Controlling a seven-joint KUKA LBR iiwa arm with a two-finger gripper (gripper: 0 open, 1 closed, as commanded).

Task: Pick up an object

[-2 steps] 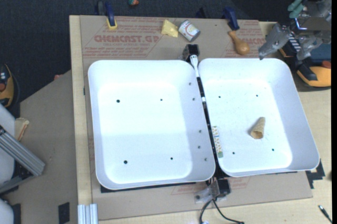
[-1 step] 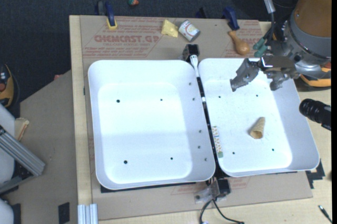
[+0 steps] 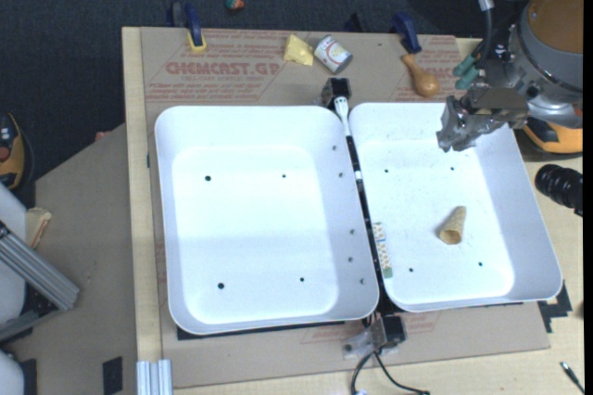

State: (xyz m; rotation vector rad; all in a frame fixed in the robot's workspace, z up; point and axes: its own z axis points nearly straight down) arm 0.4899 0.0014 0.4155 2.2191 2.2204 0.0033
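A: Nearest the lens: cable clip (image 3: pixel 384 330) at the table's (image 3: pixel 139 198) front edge, between two white bins, the left bin (image 3: pixel 176 198) and the right bin (image 3: pixel 519 198).

B: Target?

A: One tan cone-shaped piece (image 3: pixel 452 224), lying in the right bin, long axis running up-down, narrow end away from camera.

B: End effector?

A: One end effector (image 3: pixel 460 132), over that bin's far edge. Cone lies nearer the camera from it, well apart. Nothing held; finger opening, cannot tell.
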